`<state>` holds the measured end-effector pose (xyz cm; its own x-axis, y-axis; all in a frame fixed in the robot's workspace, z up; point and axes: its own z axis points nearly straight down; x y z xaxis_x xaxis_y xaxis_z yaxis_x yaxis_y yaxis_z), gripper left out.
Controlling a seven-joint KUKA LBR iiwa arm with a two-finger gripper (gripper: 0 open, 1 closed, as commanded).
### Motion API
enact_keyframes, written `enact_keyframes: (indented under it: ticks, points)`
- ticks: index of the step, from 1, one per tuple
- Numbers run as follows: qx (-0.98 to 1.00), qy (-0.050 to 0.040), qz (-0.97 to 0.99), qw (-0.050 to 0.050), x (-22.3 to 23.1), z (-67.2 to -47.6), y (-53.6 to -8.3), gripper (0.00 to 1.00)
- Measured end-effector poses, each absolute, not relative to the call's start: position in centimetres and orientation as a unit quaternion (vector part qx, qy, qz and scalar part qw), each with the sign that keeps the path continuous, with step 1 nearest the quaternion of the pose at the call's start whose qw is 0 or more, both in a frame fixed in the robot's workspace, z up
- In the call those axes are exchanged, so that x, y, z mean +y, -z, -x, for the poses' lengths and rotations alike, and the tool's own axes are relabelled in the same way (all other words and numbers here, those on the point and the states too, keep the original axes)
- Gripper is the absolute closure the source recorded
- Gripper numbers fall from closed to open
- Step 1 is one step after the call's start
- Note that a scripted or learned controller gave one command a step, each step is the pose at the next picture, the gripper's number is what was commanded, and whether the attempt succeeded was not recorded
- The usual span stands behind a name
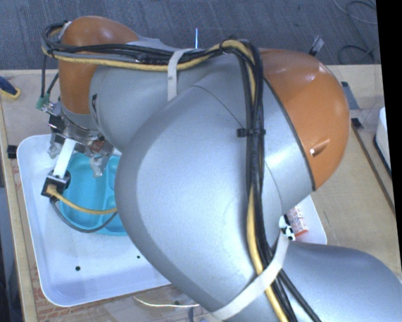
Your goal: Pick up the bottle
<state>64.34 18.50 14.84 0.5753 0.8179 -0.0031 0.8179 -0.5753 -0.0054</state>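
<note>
While the big grey arm (218,190) sprawls across most of the view, its wrist dips into the left bin (56,277), so the tool (80,151) sits over something blue (95,195). Honestly can't make out the tool's state. A bottle (297,224) peeks out by the arm, mostly hidden.

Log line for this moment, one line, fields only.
arm: over bins | gripper: in left bin, above blue item | grasp: unconfirmed
</note>
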Motion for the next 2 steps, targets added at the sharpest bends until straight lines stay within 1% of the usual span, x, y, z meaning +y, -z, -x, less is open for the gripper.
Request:
enact_keyframes:
  ticks: [1, 2]
  points:
    - [-0.382, -0.0022, 0.924, 0.001, 21.9, -65.5, -16.1, 0.0]
    - [-0.39, -0.0042, 0.921, 0.001, 21.8, -58.2, -10.6, 0.0]
